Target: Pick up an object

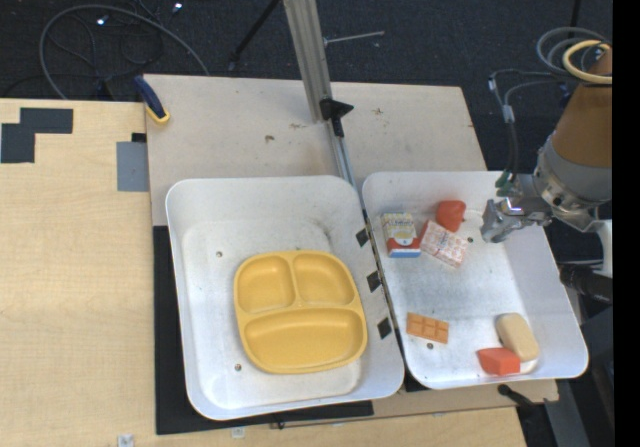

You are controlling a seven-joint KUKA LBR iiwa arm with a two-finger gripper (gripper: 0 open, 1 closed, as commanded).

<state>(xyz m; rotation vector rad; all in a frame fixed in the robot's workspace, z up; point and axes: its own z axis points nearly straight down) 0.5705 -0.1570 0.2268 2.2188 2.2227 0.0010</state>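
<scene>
The right bin (470, 360) holds several small items: a red block (451, 214), a red-and-white carton (401, 233), a clear wrapped packet (444, 244), an orange waffle piece (428, 328), a tan bread roll (518, 335) and a red wedge (498, 362). My gripper (499, 221) hovers at the bin's upper right, just right of the red block. Nothing shows between its fingers.
The left bin (205, 235) carries a yellow divided tray (299, 311). A metal post (309, 45) rises behind the two bins. My arm (585, 135) comes in from the right edge. A blue-and-yellow tool (152, 101) lies on the bench at the back left.
</scene>
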